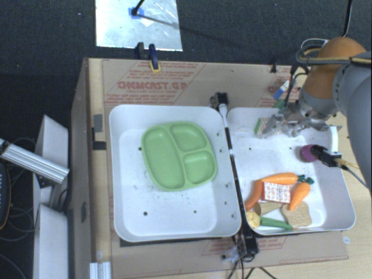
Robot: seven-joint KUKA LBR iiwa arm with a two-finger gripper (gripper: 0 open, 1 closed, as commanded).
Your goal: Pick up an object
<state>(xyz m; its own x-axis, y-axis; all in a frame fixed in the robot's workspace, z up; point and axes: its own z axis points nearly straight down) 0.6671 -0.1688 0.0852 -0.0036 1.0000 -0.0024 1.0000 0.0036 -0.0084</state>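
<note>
Two carrots (279,186) lie near the end effector (268,127), seemingly empty

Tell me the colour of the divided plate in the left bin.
Light green; the divided plate shows plainly in the camera view.

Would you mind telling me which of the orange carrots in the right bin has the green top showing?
The short carrot at the right of the pile, its green leafy top pointing up-right. The long carrot lying across the pile and the one at the left show only orange.
</note>
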